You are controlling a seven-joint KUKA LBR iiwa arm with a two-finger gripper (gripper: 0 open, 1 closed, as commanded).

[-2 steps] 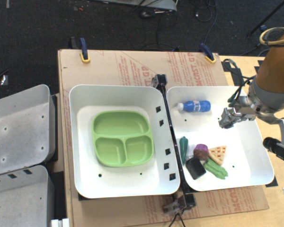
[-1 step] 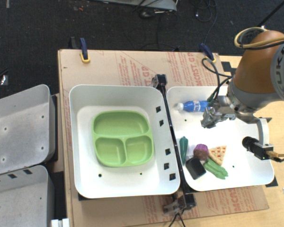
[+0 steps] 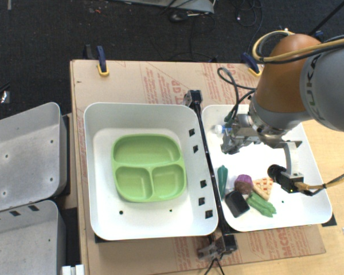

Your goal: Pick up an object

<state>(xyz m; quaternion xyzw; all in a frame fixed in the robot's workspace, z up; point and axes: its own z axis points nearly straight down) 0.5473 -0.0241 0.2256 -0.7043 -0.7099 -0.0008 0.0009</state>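
Note:
My gripper (image 3: 231, 143) hangs over the upper left part of the right bin (image 3: 312, 211), under the arm's orange band. Nothing shows between its tips. Below it, along the bin's front left, lie a dark green stick-shaped toy (image 3: 222, 178), a purple toy (image 3: 243, 183), a yellow-orange wedge (image 3: 264, 187), a black block (image 3: 237, 203) and a bright green pod-shaped toy (image 3: 261, 205). The gripper stands apart from all of them, a little above the dark green toy's top end.
The left bin (image 3: 97, 211) holds a light green divided plate (image 3: 149, 167). A black divider rail (image 3: 205, 159) runs between the bins. Grey trays (image 3: 23, 153) sit off the bench at the left. The arm's body covers the right bin's upper right.

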